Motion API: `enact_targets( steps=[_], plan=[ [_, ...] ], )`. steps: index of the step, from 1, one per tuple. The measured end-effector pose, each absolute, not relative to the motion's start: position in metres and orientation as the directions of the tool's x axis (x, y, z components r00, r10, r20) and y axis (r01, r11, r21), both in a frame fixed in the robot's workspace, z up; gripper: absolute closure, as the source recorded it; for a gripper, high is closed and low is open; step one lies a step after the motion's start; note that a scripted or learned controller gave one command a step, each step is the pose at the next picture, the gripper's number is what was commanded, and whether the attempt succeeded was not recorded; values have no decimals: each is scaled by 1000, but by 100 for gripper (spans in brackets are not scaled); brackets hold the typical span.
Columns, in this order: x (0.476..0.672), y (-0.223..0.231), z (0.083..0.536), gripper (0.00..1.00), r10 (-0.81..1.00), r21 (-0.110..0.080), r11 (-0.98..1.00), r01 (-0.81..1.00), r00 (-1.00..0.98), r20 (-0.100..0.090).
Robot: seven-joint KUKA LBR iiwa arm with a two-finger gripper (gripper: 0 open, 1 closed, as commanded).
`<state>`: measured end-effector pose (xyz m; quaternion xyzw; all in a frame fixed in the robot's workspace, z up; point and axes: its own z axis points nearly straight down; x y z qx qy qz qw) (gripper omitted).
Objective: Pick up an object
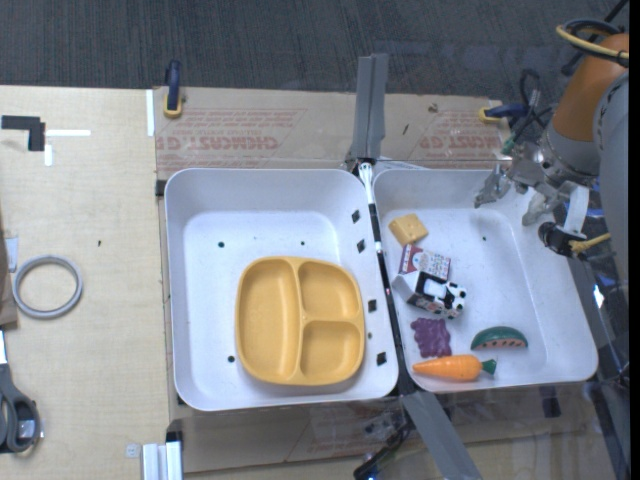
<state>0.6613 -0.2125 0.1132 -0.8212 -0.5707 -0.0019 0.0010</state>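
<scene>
gripper above the far right corner of the right bin, nothing between its fingers

you see the gripper [520, 196] at the upper right, over the far right part of the right bin [560, 298]. its two fingers stand apart and nothing is between them.

the objects lie in the left half of that bin, well apart from the gripper. a yellow cracker [407, 230] is near the far side. below it is a small card [425, 263], and a black and white toy cow [440, 294] touches its lower edge. a bunch of purple grapes [432, 336] is just below the cow. a carrot [452, 368] lies by the near wall, and a watermelon slice [499, 340] is just beside it, to the right.

the left bin [200, 218] holds a yellow divided plate [299, 320]. on the bench at the left lies a grey ring [45, 286].
</scene>
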Motion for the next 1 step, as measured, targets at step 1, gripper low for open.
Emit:
enact_targets(
  steps=[1],
  plan=[
    [658, -198, 113, 0, 787, -2, -617, 787, 617, -3]
  ],
)
